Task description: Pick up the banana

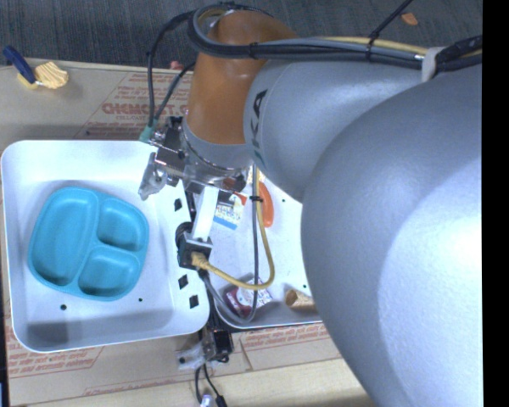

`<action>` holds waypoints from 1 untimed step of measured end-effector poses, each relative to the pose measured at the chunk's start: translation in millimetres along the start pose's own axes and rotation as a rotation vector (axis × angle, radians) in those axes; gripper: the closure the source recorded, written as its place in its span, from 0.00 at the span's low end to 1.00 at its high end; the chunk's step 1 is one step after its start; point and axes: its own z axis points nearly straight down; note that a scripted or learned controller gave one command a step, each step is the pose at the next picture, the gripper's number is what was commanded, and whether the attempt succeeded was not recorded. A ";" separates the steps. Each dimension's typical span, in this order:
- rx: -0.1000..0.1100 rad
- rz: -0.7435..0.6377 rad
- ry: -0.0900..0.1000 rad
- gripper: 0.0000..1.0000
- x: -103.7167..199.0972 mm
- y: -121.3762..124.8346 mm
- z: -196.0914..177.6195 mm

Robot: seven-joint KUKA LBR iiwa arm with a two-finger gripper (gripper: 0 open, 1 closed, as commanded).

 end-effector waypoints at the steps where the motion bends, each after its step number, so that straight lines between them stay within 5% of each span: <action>1: -0.001 -0.051 0.000 0.00 -68.0 29.7 -73.7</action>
